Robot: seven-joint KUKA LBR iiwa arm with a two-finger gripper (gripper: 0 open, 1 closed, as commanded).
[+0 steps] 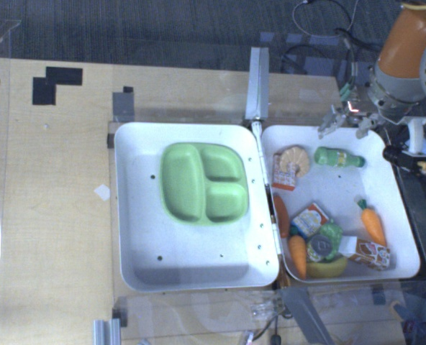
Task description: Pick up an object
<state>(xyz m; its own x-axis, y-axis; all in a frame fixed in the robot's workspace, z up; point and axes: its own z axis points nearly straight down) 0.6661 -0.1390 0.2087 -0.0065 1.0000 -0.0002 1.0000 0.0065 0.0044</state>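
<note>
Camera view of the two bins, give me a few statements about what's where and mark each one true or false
1. The green divided tray lies in the left bin. True.
2. The green bottle stands upright. False: it lies on its side.
3. The gripper is over the left bin. False: it is at the right bin's far edge.
4. A carrot lies in the right bin. True.

Green divided tray [203, 183] in left white bin [137, 264]; black patches [55, 83] on bench [47, 214].

gripper [347, 120] spread, bare, above right bin's [402, 192] far rim; green bottle [338, 157] just below; green tray [203, 182] in left bin [134, 214]
</note>
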